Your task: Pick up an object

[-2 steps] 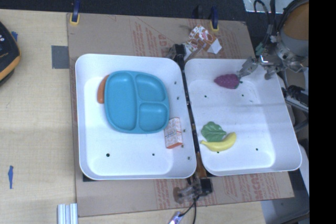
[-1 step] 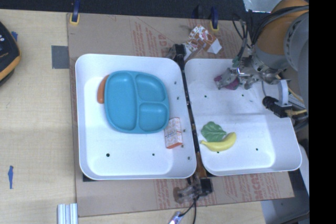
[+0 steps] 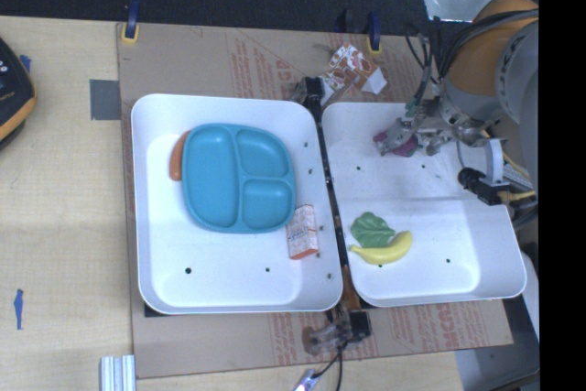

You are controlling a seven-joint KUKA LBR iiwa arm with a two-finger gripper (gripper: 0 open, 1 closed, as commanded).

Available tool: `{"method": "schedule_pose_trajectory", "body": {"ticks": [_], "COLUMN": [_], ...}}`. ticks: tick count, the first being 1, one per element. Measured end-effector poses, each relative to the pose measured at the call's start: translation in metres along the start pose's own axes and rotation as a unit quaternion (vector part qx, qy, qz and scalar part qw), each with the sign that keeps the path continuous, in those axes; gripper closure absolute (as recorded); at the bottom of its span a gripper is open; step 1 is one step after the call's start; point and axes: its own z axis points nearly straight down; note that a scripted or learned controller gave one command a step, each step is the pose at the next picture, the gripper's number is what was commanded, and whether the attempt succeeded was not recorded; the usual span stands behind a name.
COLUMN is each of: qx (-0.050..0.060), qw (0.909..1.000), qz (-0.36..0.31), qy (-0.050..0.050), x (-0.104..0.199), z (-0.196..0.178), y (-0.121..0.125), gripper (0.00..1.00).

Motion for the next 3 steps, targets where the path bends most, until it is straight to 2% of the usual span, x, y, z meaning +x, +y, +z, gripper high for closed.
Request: {"method": "schedule_pose_trajectory", "body": {"ticks": [1,2,3], "qx": [-0.001,0.0,-0.001], "qw": [1.0,1.0,1.0], "qz": [0.001,0.0,0.002], "qy": [0.0,0.0,0.0], "x": [-0.046,0.016,-0.033], "z": [0.0,0.0,0.0], "y": [0.0,0.0,0.0], "gripper": [0.0,0.0,0.0]}}
